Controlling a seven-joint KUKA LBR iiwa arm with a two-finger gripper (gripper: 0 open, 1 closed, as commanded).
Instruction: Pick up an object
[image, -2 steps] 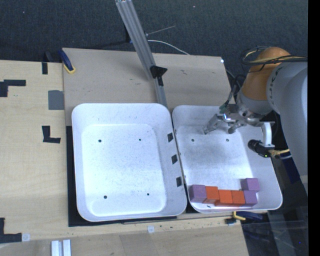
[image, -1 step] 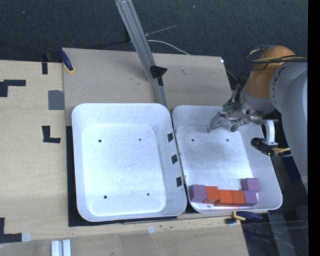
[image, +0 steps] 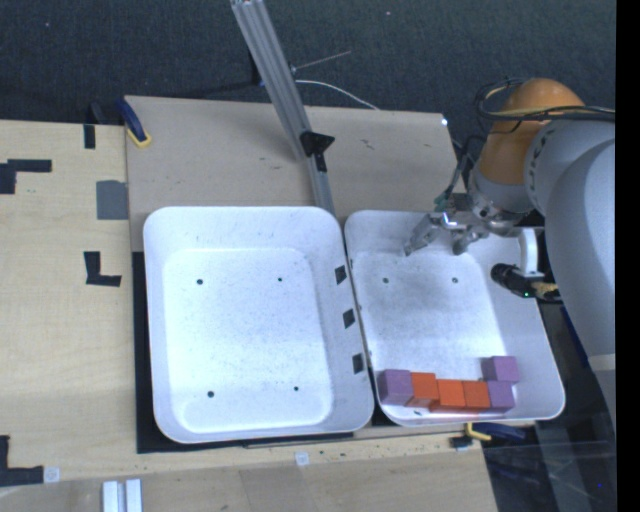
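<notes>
At the right bin's (image: 520, 330) upper edge, the gripper (image: 437, 241) hovers, fingers apart; blocks (image: 450, 388) lie at the bottom.

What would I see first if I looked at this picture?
Probably the big grey arm with its orange band, reaching in from the right over the far end of the right bin. Next, the row of purple and orange blocks bunched along that bin's near edge. The left bin sits beside it.

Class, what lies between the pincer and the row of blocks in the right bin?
In the camera view, bare speckled bin floor separates the pincer from the purple and orange blocks.
</notes>
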